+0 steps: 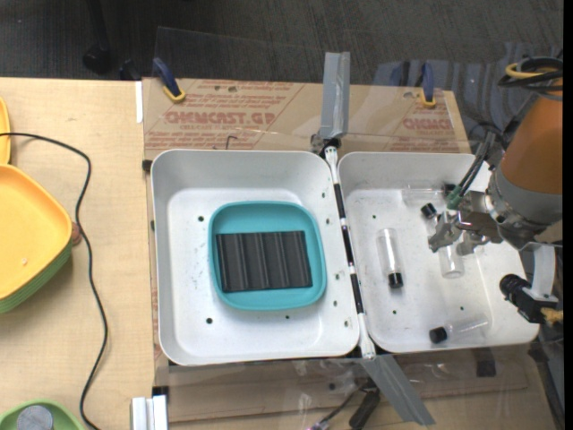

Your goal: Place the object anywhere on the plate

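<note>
1. A vial (389, 257) with a black cap lies loose in the right bin (394, 330), near its middle.
2. The gripper (450, 237) hangs just right of it; how its fingers stand, I cannot tell.
3. Centre over the vial, grip across its width, then carry it left to the plate (266, 257).

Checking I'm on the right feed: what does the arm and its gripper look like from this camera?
The arm enters from the right: a grey body with a broad orange band above the wrist. Yellow and black cables loop over its top, and a green wire runs down toward the wrist. The gripper is a small metallic grey assembly with dark fittings.
</note>
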Robot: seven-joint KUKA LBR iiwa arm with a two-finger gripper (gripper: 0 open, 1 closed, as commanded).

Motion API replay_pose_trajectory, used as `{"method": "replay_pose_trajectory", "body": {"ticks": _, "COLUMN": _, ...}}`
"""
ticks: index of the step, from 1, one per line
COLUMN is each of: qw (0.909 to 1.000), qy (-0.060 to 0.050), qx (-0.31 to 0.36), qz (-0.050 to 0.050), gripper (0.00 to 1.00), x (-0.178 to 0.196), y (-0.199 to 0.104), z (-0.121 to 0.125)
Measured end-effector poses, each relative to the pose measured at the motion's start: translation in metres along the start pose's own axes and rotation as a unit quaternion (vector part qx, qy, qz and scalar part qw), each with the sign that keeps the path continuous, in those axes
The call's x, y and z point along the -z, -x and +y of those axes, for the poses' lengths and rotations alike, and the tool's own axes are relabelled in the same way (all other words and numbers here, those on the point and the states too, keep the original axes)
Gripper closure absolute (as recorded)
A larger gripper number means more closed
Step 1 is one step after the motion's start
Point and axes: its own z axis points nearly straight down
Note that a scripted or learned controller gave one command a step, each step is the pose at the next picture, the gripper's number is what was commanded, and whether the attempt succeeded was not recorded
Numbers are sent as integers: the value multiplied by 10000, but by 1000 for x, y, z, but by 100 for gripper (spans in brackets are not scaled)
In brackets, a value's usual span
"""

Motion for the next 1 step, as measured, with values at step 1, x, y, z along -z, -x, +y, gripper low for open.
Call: {"method": "replay_pose_trajectory", "body": {"ticks": 1, "qw": 10000, "qy": 0, "qx": 0, "qz": 0, "gripper": 0, "x": 0, "y": 0, "z": 0}}
